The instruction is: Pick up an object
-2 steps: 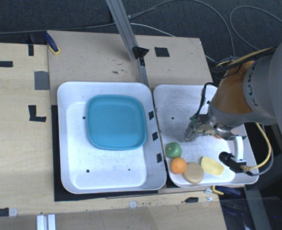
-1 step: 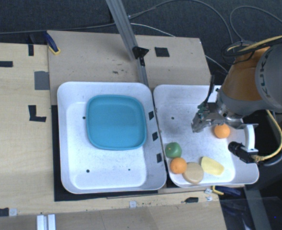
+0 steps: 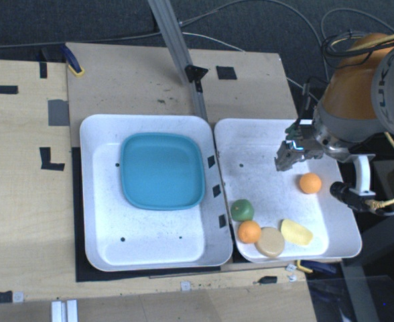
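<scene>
White plastic lines both bins on the table (image 3: 23,180). My end effector (image 3: 289,157) hangs over the right bin (image 3: 250,146), near its upper right part, above bare floor; I cannot tell how it is set, and nothing shows in it. An orange ball (image 3: 310,183) lies just beside it, toward the right wall. Along the near edge sit a green ball (image 3: 242,210), a second orange (image 3: 249,232), a tan disc (image 3: 271,241) and a yellow piece (image 3: 295,232). A blue plate (image 3: 162,171) rests in the left bin (image 3: 96,200).
</scene>
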Robot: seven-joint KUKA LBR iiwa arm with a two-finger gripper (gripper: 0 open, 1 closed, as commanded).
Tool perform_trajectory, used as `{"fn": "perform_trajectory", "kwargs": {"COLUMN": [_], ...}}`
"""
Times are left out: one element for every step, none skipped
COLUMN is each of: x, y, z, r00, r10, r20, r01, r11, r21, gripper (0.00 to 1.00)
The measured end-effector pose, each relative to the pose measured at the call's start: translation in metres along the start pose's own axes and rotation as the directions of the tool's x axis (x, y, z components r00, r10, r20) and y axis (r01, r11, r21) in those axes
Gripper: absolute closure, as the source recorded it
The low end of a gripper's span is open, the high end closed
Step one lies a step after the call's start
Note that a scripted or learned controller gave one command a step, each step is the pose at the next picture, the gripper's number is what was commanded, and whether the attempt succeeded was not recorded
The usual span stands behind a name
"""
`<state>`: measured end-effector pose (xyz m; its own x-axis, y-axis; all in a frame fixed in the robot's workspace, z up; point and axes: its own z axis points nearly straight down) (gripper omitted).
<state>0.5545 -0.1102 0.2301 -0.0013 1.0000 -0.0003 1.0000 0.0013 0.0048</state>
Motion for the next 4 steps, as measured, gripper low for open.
{"fn": "perform_trajectory", "kwargs": {"x": [0.000,0.055,0.107,0.164], "y": [0.001,0.010,0.017,0.025], "z": [-0.052,-0.034,-0.036,-0.018], "r00": [1.000,1.000,1.000,1.000], "r10": [0.001,-0.003,-0.003,-0.003], "r20": [0.000,-0.001,-0.001,-0.001], "r01": [-0.001,0.003,0.003,0.003], "r11": [1.000,1.000,1.000,1.000], "r21": [0.001,0.007,0.006,0.007], "gripper": [1.00,1.00,1.00,1.00]}}
